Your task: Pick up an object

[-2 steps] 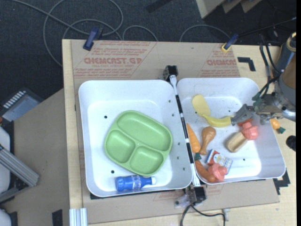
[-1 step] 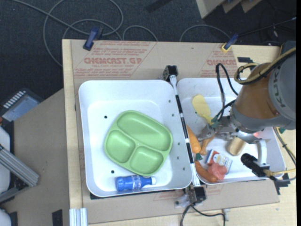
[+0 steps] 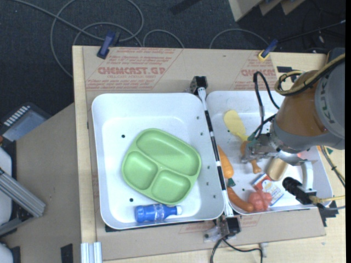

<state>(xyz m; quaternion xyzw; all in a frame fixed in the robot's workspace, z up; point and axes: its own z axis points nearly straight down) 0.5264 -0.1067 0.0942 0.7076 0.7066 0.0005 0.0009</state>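
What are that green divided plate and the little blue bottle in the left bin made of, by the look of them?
The green divided plate looks like moulded plastic: one even pale green, rounded compartment walls, a soft satin sheen rather than a glaze. The blue bottle also seems plastic: saturated blue body, a white cap end, faint highlights along its side. It is too small to tell whether it is hard or squeezable. Both lie in the white bin, itself apparently matte plastic.

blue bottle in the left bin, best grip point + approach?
Grip the blue bottle across the middle of its body, coming straight down. It lies on its side along the left bin's near wall, white cap pointing right, so set the fingers across its short width. The green divided plate sits close behind, leaving little clearance there.
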